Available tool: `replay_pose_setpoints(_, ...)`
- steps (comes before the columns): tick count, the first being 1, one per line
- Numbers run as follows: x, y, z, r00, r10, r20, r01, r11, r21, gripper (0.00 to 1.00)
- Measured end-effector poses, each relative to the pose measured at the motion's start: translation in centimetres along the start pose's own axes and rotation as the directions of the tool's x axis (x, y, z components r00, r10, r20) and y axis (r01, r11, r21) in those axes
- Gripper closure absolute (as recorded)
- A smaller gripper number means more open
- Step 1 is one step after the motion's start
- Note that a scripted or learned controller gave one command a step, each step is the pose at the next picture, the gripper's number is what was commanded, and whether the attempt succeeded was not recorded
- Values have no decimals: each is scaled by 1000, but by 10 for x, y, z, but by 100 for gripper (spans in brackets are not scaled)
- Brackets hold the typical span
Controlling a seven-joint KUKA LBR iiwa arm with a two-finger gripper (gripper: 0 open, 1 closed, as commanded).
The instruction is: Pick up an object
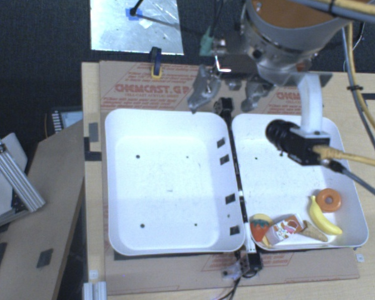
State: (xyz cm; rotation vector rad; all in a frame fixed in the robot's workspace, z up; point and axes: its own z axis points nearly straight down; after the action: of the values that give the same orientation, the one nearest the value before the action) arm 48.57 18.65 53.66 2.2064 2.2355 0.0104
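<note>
Seen from above: two-finger metal gripper [224,99] on the grey arm with orange band [287,8], poised over the far edge of the bench, just above the seam between two shallow white bins; fingers [200,92] spread apart, pinching nothing. Left white plastic bin [122,161] showing only bare floor. Right white plastic bin [262,180] carrying a cluster of small toys along its near edge and near right corner: curved yellow plastic banana [322,217], orange ring-shaped doughnut [329,199] touching the banana's upper end, small red-and-white printed packet [284,228], round orange-red fruit [260,227] beside the packet. Black cylindrical camera with yellow cable [294,141] mounted over the right bin's far half
</note>
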Motion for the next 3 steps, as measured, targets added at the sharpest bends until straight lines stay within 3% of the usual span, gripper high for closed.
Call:
replay_pose_setpoints(1, 42, 1, 51, 1000, 5, 4, -5, 1000, 6, 0)
replay_pose_setpoints(2, 48, 1, -1, 1000, 5, 0, -5, 1000, -1, 0)
replay_pose_setpoints(3, 48, 2, -10, 1000, 4, 1, -4, 1000, 1, 100)
